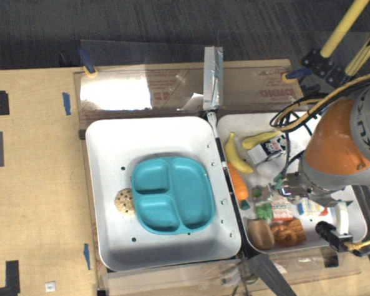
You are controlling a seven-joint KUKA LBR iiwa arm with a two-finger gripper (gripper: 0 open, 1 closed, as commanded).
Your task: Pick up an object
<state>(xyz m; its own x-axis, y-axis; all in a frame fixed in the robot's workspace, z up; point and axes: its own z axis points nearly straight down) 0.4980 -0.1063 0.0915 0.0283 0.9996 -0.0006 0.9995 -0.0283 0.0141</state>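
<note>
A light wooden bench point(38, 203) fills most of the view, with dark floor along the top edge and a few strips of black and blue tape stuck to the wood. Two shallow white bins sit side by side on it, a clear upright panel standing behind them at twelve o'clock. The left bin point(104, 149) holds a teal divided plate point(173, 194) lying flat near its centre, and a round speckled cookie point(124, 201) rests just beside the plate at its nine o'clock edge. The right bin point(358, 227) is crowded with small things to pick from. A yellow banana point(237, 158) lies along its left side, curving down from twelve o'clock, and an orange carrot point(238, 186) sits directly below it at the banana's six o'clock end. At the bin's lower edge, around six o'clock, a brown bread roll point(261, 232) lies next to a reddish-brown piece of toy food point(288, 232), the two close together or touching. Small green bits and a printed packet lie among them near the bin's middle. The grey arm point(344, 147), with its broad orange band, reaches in from three o'clock and hangs over the right half of this bin, trailing black and yellow cables. Its gripper point(286, 187) points down toward the clutter at the bin's centre, just above the packet; the arm's bulk hides the tips, so whether it is clenched, released, or grasping anything cannot be told.
</note>
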